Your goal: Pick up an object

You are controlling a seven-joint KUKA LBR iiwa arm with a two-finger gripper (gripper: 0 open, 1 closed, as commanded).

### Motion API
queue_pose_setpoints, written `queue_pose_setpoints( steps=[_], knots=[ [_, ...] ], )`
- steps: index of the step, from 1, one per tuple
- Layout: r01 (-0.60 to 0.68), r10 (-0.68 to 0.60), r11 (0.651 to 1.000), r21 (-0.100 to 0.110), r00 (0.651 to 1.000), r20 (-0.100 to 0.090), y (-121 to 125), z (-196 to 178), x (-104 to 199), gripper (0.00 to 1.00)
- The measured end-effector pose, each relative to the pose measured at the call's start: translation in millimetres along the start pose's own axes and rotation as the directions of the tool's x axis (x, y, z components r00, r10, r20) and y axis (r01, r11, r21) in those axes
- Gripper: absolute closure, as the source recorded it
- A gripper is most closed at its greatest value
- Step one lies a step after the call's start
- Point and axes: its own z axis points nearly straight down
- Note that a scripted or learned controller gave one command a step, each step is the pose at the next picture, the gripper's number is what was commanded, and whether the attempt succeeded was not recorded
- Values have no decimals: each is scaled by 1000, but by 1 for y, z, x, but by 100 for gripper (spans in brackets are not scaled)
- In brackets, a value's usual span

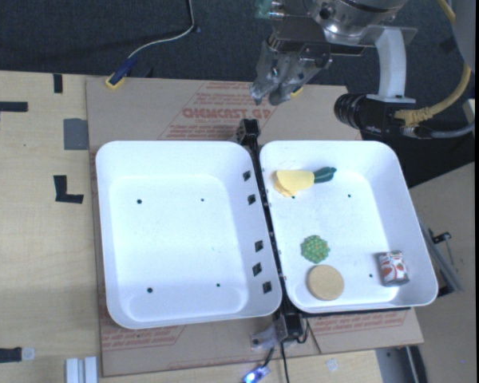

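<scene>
My gripper (273, 94) hangs high above the bench, over the cardboard just behind the join between the two bins, with nothing between its fingers. The right bin (383, 159) holds a yellow wedge-shaped toy with a teal tip (295, 181) near its back left. A green bumpy round piece (314, 248) lies lower down, and a tan round disc (325, 282) sits just in front of it. A small red and white can (392, 267) lies at the front right corner.
The left bin (112, 214) stands beside the right one, joined by a black hinge strip (259, 222). Both rest on a cardboard sheet (191, 110). A cable with a yellow-blue plug (121, 74) lies at the back left.
</scene>
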Motion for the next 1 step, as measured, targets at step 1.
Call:
queue_pose_setpoints(
  steps=[1],
  knots=[
    [1,-1,1000,23,1000,8,3,158,45,100]
  ],
)
